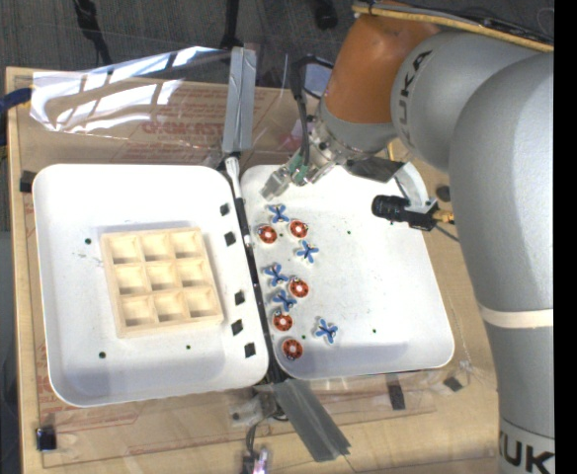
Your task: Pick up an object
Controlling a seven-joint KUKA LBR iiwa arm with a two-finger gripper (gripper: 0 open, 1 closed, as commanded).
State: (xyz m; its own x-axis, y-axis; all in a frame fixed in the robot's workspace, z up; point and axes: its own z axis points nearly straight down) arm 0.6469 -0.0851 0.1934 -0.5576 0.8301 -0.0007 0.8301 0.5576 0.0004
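Observation:
In the right bin (397,294), several small red rings and blue jack-shaped pieces lie scattered along its left side. The nearest to the gripper is a blue jack (277,213), with a red ring (267,234) and another red ring (297,229) just below it. Further down lie a blue jack (309,253), a red ring (299,288) and a blue jack (326,330). My gripper (290,176) hangs over the bin's top left corner, slightly above and right of the topmost blue jack. I see nothing held in it.
The left bin (71,344) holds a pale wooden tray (162,278) with a grid of square compartments. Black clips line the seam between the bins (239,265). The large grey arm covers the right side of the view.

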